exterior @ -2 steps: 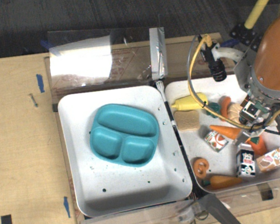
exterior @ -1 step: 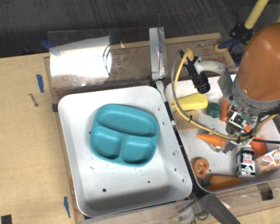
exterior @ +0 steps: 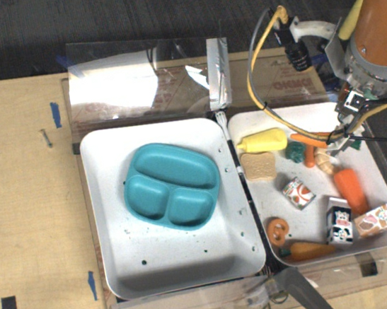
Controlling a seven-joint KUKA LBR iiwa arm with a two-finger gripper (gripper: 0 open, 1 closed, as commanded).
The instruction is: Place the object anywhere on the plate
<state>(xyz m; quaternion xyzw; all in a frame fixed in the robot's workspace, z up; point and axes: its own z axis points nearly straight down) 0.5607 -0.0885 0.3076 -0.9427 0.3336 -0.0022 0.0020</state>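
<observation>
The blue plate (exterior: 172,184) w/ three sections sits in the left bin (exterior: 115,254), tilted a bit. The right bin (exterior: 386,180) holds lots of toy food: a yellow banana (exterior: 263,140) at the top, a slice of bread (exterior: 258,166) just below it, a green block (exterior: 296,150), an orange carrot (exterior: 350,189), a small can (exterior: 298,192), a pretzel (exterior: 278,230), a milk carton (exterior: 340,224) & a pink box (exterior: 378,219). The pincer (exterior: 344,135) hangs over the top right part of that bin, near the food. Can't tell if it's spread or pinched. Both bins rest on the tan tabletop (exterior: 26,231).
</observation>
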